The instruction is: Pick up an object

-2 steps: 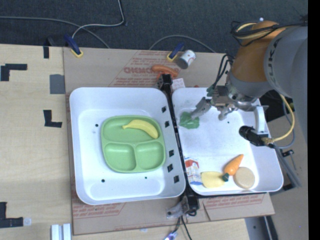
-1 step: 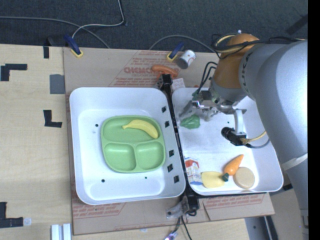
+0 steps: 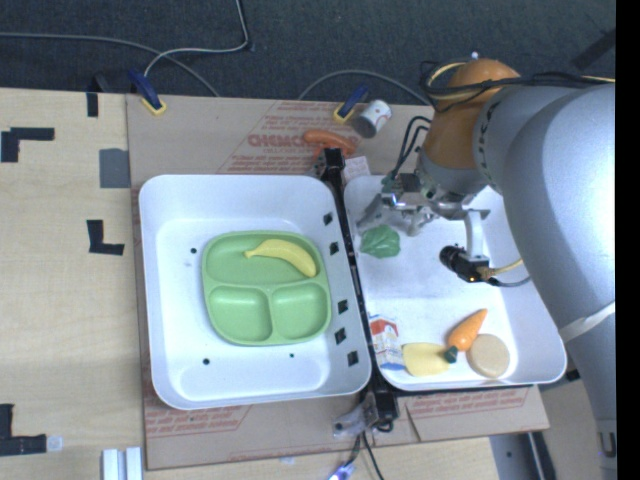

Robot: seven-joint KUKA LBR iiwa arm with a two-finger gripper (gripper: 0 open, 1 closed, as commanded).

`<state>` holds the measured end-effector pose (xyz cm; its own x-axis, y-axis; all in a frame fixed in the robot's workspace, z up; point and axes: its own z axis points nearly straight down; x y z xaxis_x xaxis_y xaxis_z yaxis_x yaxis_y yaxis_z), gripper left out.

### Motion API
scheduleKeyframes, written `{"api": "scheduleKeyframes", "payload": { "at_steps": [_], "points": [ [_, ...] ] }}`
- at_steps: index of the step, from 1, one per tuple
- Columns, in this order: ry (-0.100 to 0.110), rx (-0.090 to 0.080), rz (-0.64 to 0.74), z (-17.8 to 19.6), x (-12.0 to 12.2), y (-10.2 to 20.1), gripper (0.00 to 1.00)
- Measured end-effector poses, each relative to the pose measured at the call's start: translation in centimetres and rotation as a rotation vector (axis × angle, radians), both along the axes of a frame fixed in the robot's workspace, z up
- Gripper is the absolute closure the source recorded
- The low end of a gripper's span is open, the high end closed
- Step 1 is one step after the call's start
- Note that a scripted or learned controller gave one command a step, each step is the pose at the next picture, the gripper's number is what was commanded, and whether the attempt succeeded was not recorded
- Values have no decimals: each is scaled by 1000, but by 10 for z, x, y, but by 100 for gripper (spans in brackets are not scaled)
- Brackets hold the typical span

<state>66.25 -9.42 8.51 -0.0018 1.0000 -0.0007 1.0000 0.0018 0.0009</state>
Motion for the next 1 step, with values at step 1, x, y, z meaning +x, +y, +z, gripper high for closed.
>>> {"api": "scheduleKeyframes", "payload": {
  "at_steps": [1],
  "points": [
    [-1, -1, -1, 0, -7, 0, 0]
  ]
}}
